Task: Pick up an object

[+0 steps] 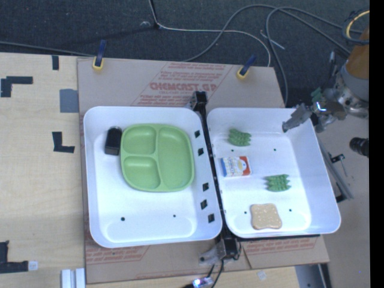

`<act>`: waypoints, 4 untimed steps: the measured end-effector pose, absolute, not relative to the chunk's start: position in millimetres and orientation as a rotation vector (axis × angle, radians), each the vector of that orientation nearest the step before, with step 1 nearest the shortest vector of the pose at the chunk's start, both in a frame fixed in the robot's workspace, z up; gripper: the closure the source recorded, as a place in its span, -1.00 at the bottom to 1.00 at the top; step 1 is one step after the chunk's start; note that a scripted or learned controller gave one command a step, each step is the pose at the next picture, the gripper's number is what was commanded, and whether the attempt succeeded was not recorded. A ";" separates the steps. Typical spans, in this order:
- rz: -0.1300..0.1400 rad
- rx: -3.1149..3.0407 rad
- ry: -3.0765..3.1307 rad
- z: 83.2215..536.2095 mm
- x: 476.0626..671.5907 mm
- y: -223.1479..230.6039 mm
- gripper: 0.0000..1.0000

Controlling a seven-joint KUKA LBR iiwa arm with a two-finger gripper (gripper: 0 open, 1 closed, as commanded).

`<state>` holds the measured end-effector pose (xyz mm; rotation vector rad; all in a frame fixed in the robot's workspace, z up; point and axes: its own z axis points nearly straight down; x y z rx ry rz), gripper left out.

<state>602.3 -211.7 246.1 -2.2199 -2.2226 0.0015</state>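
The gripper [298, 120] hangs over the right bin's [318, 161] far right corner, its jaw state impossible to tell, so the approach seems barely begun: it must descend onto a piece like the nearest green toy [239, 138].

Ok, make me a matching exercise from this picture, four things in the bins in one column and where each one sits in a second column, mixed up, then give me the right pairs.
Things:
1. green three-compartment plastic plate
2. small black block
3. tan toast-shaped piece
4. small white carton with blue and red print

Places:
A. right bin, near front edge
B. left bin, against the plate's left side
C. middle of left bin
D. right bin, between two green leafy pieces

Pairs: 1-C, 2-B, 3-A, 4-D
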 end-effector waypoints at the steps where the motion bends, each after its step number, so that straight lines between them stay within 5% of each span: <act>1: 0.007 -2.218 -2.220 200.7 598.0 -215.8 -1.00; 3: 0.007 -2.216 -2.221 89.8 595.7 -207.5 -1.00; 4: 0.003 -2.218 -2.225 103.8 597.2 -207.5 1.00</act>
